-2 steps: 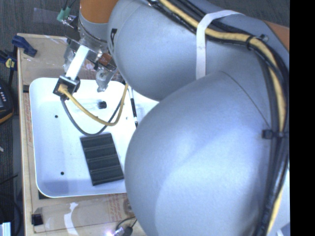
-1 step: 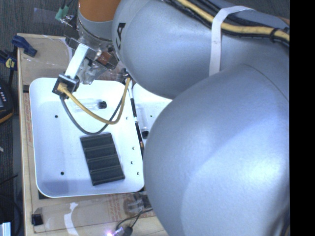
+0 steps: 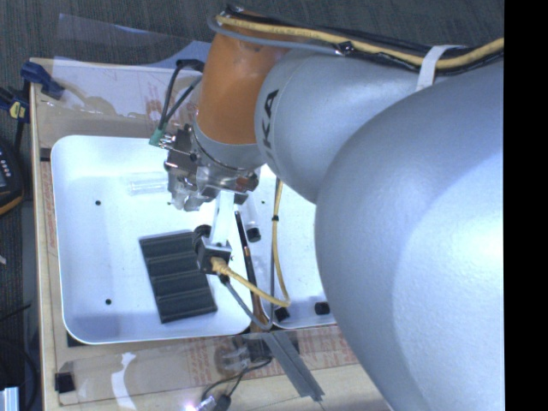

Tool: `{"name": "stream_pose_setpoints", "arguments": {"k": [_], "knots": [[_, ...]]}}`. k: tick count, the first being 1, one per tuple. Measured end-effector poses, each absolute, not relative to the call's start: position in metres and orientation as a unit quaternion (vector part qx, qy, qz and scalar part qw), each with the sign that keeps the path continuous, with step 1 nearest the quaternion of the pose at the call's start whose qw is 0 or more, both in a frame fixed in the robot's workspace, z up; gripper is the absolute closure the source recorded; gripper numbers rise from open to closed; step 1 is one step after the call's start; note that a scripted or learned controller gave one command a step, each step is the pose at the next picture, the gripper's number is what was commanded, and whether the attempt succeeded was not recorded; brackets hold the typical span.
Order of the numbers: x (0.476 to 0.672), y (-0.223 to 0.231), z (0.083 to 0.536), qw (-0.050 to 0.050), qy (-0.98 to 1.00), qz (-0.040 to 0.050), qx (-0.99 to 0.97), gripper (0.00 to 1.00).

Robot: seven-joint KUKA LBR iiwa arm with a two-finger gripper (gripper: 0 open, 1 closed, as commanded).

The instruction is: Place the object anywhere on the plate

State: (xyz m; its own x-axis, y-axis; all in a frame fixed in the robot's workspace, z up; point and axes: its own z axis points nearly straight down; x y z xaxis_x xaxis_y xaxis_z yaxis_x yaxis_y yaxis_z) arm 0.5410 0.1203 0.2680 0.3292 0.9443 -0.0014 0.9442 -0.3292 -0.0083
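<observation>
Seemingly pick step | my tool (image 3: 190, 191) hung beside the clear tube (image 3: 145, 181) in the left bin (image 3: 77, 229); I couldn't tell its grip | next needed: grasp it, reach the dark ribbed plate (image 3: 177, 276).

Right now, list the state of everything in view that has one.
Slab: dark, ribbed, lying flat in the left bin, not held.
Clear tube: lying on its side in the left bin, faint, left of the wrist.
Left bin: holds the slab and the tube.
Right bin: mostly hidden under the arm.
Arm: reaching in over the left bin.
</observation>
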Motion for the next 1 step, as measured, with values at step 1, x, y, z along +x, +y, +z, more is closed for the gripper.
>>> {"name": "stream_pose_setpoints", "arguments": {"k": [1], "knots": [[0.6034, 0.1505, 0.3778, 0.001, -0.367, 0.0013, -0.93, 1.0]]}}
